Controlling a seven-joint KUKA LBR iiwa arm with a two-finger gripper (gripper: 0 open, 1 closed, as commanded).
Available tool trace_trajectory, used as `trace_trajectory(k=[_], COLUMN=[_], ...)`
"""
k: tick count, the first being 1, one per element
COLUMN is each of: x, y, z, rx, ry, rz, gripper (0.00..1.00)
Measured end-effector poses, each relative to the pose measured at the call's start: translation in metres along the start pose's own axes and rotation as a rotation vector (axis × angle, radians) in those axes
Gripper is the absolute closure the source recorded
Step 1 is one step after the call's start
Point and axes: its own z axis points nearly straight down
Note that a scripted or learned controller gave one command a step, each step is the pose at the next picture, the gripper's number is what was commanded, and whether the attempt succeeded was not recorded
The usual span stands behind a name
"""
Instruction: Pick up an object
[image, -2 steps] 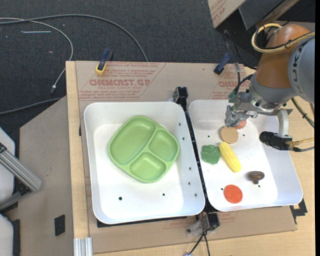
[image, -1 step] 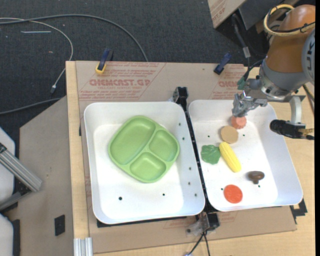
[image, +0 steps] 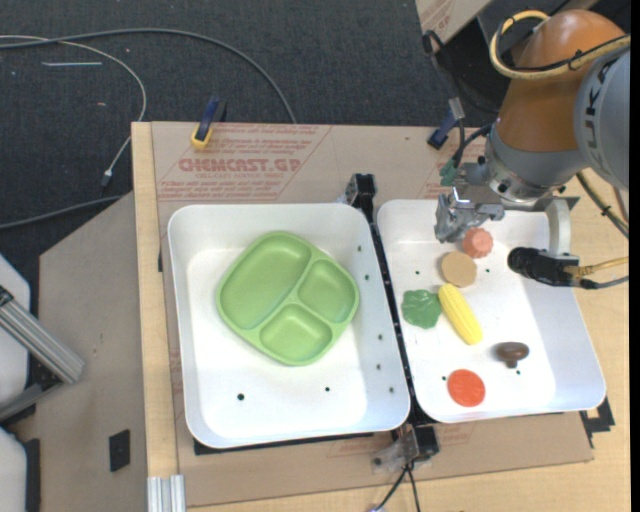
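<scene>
The approach step is judged in hand: the gripper (image: 458, 222) is positioned just beside the pink toy (image: 478, 243); jaw state cannot be told. Descent and closure are required next.

cardboard-topped bench (image: 250, 160), 2 white bins (image: 200, 390)

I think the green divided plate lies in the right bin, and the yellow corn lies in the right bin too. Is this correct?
Not quite. The camera view shows the green divided plate in the left bin, alone there. The yellow corn does lie in the right bin.
</scene>
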Motion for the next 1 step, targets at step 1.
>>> trace_trajectory(k=[1], x=[0.0554], y=[-0.0126], z=[-0.0049], rx=[0.001], ry=[0.0], rz=[-0.001], gripper=[1.0])
